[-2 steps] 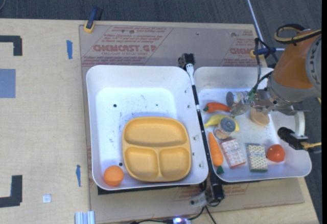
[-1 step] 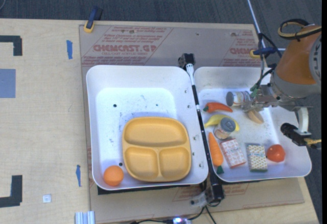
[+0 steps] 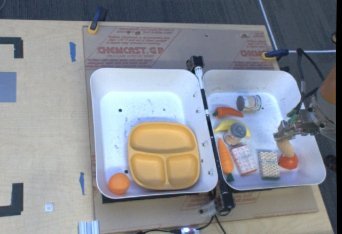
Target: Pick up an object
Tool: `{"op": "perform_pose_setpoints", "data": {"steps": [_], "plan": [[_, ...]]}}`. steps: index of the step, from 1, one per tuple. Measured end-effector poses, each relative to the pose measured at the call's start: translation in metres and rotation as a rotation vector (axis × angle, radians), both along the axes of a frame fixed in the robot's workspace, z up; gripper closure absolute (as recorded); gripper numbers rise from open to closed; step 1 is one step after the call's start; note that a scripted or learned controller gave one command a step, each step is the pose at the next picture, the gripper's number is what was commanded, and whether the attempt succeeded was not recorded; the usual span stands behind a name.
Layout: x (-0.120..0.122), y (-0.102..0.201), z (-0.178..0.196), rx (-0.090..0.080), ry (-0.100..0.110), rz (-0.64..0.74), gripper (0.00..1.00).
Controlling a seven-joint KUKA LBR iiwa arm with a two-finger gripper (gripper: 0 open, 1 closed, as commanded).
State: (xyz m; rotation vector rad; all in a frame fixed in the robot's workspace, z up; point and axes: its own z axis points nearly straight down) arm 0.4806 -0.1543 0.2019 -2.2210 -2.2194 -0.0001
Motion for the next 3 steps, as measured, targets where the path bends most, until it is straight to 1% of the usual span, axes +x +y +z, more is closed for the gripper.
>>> {"op": "perform_pose_setpoints", "data": {"steps": [1,2,3], "plan": [[-0.001,0.082,-0.008,0.000,0.000,0.002,1.00],[-0.002,0.058,-0.040,0.000,0.001,0.001,1.00],[0.021,0.144,-0.017,-0.001,-0.003,0.003,1.00]]}}
